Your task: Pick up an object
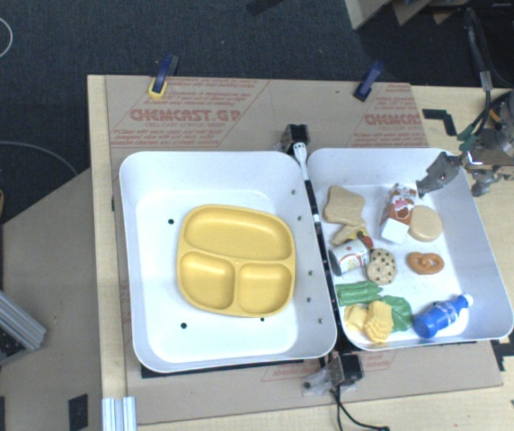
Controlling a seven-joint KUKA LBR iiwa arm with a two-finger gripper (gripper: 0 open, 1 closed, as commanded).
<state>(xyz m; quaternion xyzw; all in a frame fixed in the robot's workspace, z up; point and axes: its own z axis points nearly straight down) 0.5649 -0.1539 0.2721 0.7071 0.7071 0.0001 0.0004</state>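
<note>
Two bins on bench; right bin (495, 268) crowded with toy food, bread slice (343, 205) near its far left corner. Gripper (437, 176) at far right edge; I cannot tell its state. Risk: clutter blocks clean pick.

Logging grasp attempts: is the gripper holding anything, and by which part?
Nothing is held: the gripper hangs over the right bin's upper edge with nothing between its fingers.

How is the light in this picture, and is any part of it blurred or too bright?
In the camera view the light is even and soft; the two white bins are bright, with mild glare on their rims; the yellow divided tray casts almost no shadow; the hand at the right looks slightly blurred.
</note>
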